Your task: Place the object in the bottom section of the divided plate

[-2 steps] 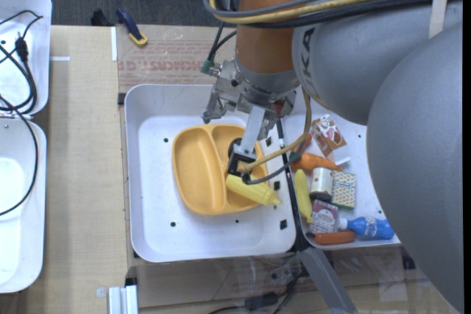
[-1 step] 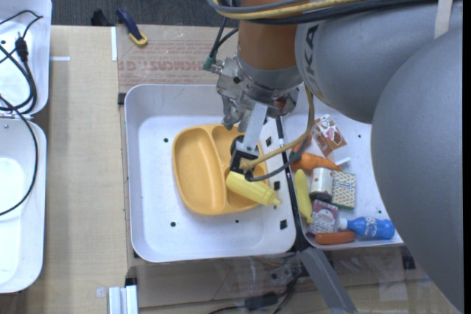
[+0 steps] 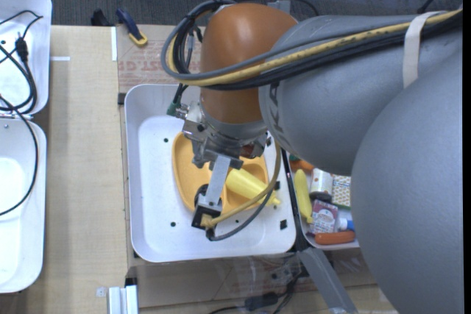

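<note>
Yellow divided plate [image 3: 184,167] under the gripper [image 3: 234,149]; open or closed, cannot tell. Yellow object [image 3: 246,184] at plate's 3 o'clock. Packet [image 3: 324,217] farther toward 3 o'clock, label unreadable.

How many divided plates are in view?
1: the divided plate lies in the central white bin. The arm covers much of the other bin, so more may be hidden.

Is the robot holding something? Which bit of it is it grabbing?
I cannot tell. The gripper sits low over the yellow plate, with a yellow object lying right beside it, but its grip is hidden from this camera.
</note>
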